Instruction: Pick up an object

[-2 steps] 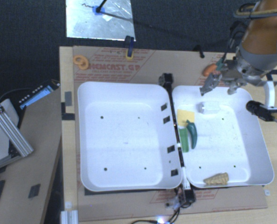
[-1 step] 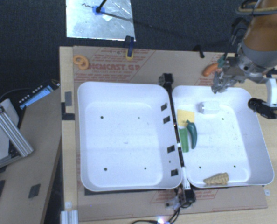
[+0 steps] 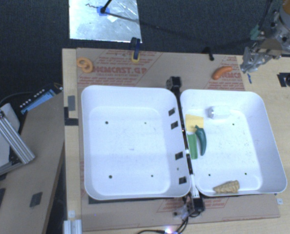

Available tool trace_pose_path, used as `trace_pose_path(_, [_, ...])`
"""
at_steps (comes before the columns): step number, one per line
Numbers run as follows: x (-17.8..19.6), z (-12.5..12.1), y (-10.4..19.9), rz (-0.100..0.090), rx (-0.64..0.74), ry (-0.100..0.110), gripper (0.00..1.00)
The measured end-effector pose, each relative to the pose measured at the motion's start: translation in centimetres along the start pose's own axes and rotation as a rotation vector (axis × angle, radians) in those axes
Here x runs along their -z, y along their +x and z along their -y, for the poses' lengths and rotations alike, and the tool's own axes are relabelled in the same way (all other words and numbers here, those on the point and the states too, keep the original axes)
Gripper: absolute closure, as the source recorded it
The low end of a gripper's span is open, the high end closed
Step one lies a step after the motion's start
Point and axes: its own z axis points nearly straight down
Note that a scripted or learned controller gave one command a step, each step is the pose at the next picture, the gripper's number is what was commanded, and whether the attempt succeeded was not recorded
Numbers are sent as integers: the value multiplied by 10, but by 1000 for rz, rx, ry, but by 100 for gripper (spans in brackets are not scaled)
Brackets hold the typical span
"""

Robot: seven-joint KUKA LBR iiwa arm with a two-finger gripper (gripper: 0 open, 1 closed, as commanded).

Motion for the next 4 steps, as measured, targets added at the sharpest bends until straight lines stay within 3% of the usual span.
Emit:
trace_pose_path(1, [43,22,28,-3,3,7,100])
trace_pose_path(3, [158,117,85,-4,2,6,100])
trace_pose_path(4, [147,146,131,-4,4,13,100])
